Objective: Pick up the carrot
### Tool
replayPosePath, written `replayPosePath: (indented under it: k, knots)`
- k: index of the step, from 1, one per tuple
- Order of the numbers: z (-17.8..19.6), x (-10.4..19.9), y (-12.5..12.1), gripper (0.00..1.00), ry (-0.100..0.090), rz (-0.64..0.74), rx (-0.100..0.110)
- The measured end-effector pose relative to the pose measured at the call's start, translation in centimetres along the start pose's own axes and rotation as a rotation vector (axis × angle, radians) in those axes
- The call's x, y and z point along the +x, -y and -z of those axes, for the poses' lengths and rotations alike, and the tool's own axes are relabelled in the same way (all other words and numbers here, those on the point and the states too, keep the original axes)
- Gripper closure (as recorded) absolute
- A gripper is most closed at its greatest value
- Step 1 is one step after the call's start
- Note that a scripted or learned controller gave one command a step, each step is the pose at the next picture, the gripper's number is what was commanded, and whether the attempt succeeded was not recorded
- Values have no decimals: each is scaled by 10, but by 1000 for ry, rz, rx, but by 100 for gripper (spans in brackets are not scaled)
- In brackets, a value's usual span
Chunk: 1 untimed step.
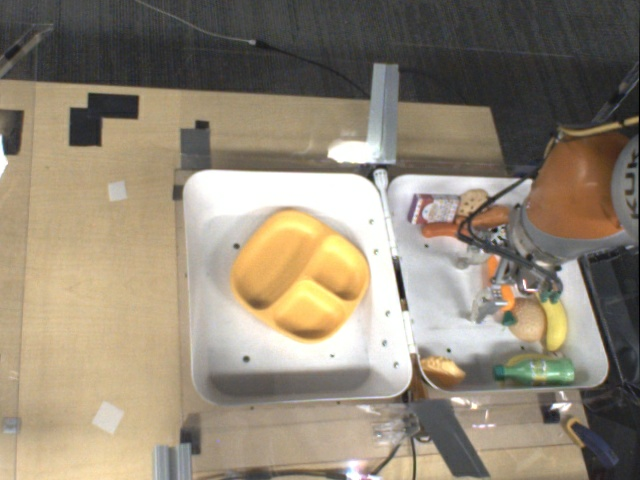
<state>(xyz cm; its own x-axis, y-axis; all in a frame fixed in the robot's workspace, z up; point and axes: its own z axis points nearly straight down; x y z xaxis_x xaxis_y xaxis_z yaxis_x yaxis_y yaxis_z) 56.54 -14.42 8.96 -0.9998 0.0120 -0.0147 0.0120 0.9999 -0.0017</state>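
We look down on two white bins set side by side on a wooden bench. The left bin (215, 368) holds a yellow divided plate (300, 273), which sits near its middle. The right bin (440, 313) carries a clutter of play food. The grey arm with its orange band (575, 193) reaches in from the right, and its gripper (497, 293) hangs low over the middle of the right bin. The carrot (495, 271), a small orange shape, lies right at the gripper's metal parts; we cannot tell from this angle whether the fingers are spread or closed, nor whether they grasp it. Just beside it sit a brown potato (526, 320) and a yellow banana (554, 325). A green bottle (535, 371) lies along the bin's near edge, a bread roll (443, 370) rests in the near left corner, and a snack packet (440, 211) lies at the far side.
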Motion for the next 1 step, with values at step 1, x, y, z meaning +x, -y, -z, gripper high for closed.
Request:
replayPosePath:
  k: [1]
  knots:
    - [13,-3,-2,100,7,7,0]
